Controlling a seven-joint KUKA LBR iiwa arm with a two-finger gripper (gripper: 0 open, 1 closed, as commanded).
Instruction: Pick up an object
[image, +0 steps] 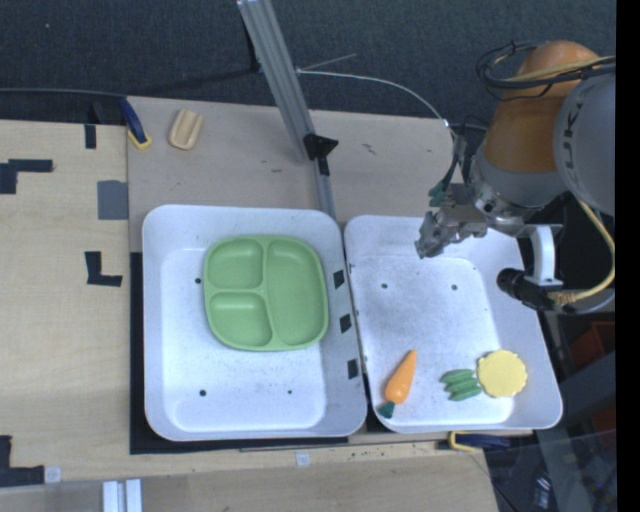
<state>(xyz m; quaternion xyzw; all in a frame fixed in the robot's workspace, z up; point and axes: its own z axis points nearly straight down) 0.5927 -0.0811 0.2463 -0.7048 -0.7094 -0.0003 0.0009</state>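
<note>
Two bins, carrot (400, 376) beside pineapple (497, 375), pincer (432, 243) seemingly bare

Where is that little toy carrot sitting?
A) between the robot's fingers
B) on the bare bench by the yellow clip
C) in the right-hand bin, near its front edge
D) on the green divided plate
C: the carrot lies in the right bin, near its front edge, left of the pineapple toy.

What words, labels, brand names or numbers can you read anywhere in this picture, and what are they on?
None can be read.
Arm: dark marks on the grey casing at the right edge, cut off and too blurred to read.
Green plate, carrot, pineapple toy, both white bins: no text.
Black tape pieces on the bench: plain shapes, no writing.
</note>
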